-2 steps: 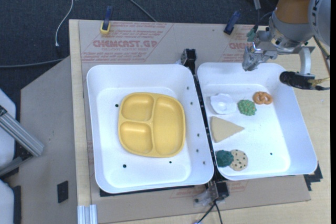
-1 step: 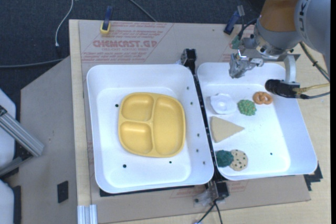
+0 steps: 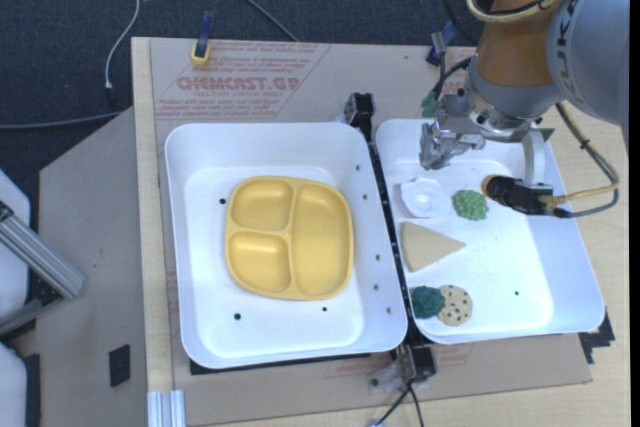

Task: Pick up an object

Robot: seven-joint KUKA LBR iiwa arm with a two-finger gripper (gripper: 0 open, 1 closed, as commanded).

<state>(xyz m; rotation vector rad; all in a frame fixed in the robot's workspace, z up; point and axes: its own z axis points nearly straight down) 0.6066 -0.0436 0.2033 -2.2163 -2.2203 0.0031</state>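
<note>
1. Currently my gripper [image 3: 437, 151] hangs over the far-left part of the right bin [image 3: 560, 300]. My fingers [image 3: 430, 155] point down with nothing between them; whether they are spread or pressed together I cannot tell from this slant.
2. Candidate objects, all in the right bin: a small white cup-like piece [image 3: 420, 199] just below me, a bumpy light-green piece [image 3: 469, 205] beside it, a pale wedge [image 3: 428, 246] near the bin's left wall, and a dark-green floret [image 3: 427, 300] touching a speckled cookie [image 3: 455, 304] at the near edge.
3. The left bin [image 3: 190, 215] holds a yellow divided plate [image 3: 290, 237], smooth, rounded, three compartments (not my nearest option).
4. Risk: the white piece is glossy and low against a white floor; I judge my pads could slip off it.
5. Risk: I sit close to the left wall, so a descent here may strike the rim.
6. Risk: the wedge looks flat and hard-edged; a top-down pinch may find little to grip.
7. Risk: the floret and cookie touch, so closing on one may shove the other.
8. The bumpy green piece looks textured, probably the easiest hold.
</note>
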